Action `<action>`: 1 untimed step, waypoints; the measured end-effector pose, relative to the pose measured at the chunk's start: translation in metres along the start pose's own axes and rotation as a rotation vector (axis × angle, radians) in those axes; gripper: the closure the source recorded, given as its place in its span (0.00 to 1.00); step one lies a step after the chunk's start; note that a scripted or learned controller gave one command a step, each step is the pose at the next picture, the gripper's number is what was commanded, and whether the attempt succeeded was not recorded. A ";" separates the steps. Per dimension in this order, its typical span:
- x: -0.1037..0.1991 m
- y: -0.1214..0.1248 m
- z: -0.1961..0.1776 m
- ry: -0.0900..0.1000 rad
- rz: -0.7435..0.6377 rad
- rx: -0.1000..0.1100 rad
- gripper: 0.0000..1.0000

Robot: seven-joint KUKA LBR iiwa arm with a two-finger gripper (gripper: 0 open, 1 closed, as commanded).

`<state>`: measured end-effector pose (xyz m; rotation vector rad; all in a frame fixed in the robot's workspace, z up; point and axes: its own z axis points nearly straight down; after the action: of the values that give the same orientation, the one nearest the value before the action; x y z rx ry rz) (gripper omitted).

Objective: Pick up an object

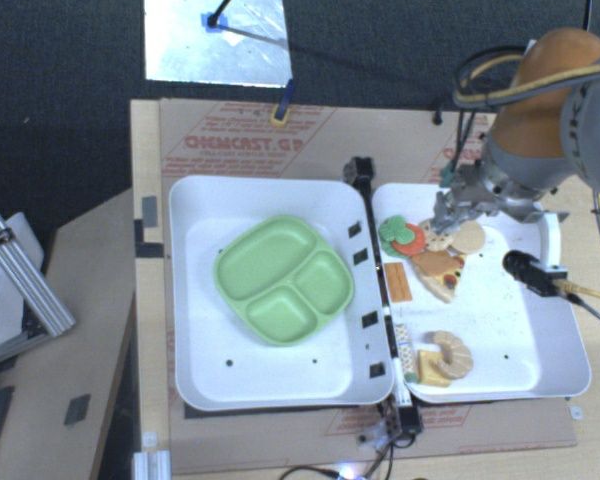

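**Inspector A:** We found the end effector (pixel 448 211) low over the far-left corner of the right bin (pixel 555 368), directly above the cluster of food pieces. We could not tell whether it was open, closed, or gripping anything; the wrist housing masked it.

**Inspector B:** Agreed. We recorded the nearest candidates as the round tan piece (pixel 468 238), just beside it on the arm's side, and the green-and-red piece (pixel 401 235), just beside it toward the divider.

**Inspector A:** We also noted the brown wedge (pixel 440 271), close on the near side, its long axis running slantwise toward the bin's near-right. The pale ring-shaped piece (pixel 450 354) lay well apart, toward the near edge.

**Inspector B:** We judged that the move turned on a short drop, not a traverse. The green divided plate (pixel 283 279) sat alone in the left bin (pixel 205 368), across the divider, well away.
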<state>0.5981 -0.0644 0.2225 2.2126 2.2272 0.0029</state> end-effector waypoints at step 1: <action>-0.013 -0.013 -0.003 -0.001 0.007 0.002 1.00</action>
<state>0.5853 -0.0777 0.2255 2.2208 2.2205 -0.0002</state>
